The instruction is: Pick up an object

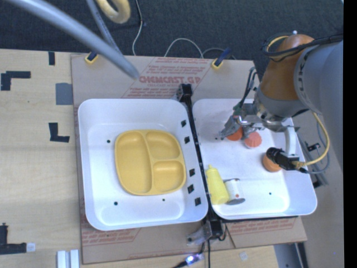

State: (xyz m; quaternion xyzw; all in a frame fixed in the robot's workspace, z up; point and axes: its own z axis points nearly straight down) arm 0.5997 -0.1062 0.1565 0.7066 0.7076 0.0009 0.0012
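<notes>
Carpet (234, 15), dark and ribbed, runs across the top behind my bench. The pale wood benchtop (33, 149) carries black tape marks, and a brown cardboard sheet (167, 77) with red lettering lies on it under 2 white bins. The left bin (92, 205) holds a yellow divided plate (149, 162) with 3 compartments, lying flat near its middle. A black divider (192, 149) separates it from the right bin (290, 202), where I reach in from the right. My gripper (239, 126) hangs low over the far part of that bin, just above a small orange-red piece (237, 133); I cannot tell how it stands. A red ball (253, 140) lies just beside, an orange object (271, 163) nearer the right wall, a yellow bottle (216, 185) and a small white cylinder (234, 190) at the near left.
</notes>
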